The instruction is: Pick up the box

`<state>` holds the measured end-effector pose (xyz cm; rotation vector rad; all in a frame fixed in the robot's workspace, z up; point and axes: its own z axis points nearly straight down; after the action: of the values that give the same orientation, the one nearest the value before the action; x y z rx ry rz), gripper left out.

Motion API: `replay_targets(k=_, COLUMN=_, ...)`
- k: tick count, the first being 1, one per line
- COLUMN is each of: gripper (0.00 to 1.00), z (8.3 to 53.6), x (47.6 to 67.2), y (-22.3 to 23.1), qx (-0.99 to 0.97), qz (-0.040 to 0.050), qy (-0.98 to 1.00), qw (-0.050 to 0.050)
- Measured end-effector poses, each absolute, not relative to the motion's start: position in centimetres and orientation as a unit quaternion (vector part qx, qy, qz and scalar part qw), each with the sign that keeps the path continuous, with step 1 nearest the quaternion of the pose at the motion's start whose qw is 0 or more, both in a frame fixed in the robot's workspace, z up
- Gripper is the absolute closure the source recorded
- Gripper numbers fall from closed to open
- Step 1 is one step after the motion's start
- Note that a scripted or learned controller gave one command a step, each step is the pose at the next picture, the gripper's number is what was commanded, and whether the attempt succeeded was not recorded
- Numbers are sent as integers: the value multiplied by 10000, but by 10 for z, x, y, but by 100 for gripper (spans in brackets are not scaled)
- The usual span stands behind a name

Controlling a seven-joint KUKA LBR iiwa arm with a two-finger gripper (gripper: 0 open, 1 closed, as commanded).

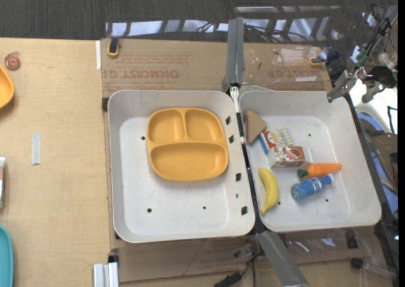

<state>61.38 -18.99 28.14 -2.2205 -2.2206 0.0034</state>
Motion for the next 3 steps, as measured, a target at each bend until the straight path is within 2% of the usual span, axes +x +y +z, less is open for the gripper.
replay_targets(k=1, gripper=0, z=221, x=625, y=-95, qx=-6219, qz=11, qy=-7831, qw=9)
replay_targets(k=2, gripper=0, z=99, x=621, y=-106, qx=-6282, qz=-16, qy=-7781, qw=-33)
replay_targets(k=3, gripper=0, z=98, x=606, y=-102, qx=-6127, qz=-34, qy=-7903, qw=-62)
